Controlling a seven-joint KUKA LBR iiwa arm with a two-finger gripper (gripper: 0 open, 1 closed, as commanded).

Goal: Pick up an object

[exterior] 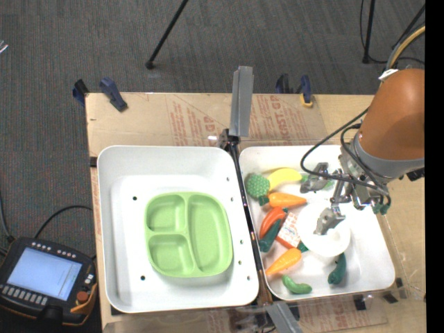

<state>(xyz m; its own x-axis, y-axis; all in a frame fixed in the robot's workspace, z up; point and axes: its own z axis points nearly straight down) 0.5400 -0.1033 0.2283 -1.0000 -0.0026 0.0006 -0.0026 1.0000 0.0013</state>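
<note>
Camera view shows the gripper [329,222] poised over a white round piece [327,241] mid-right bin [386,255], likely lining up a grasp; whether it is spread cannot be told. Toy vegetables [277,217] crowd that bin's left edge.

Hidden and cut-off parts

The gripper [329,221] covers part of the white disc [331,242] beneath it; far to its left, the tablet [43,280] runs off the picture's edge.

Even overhead light, soft shadows, slightly grainy focus.
</note>
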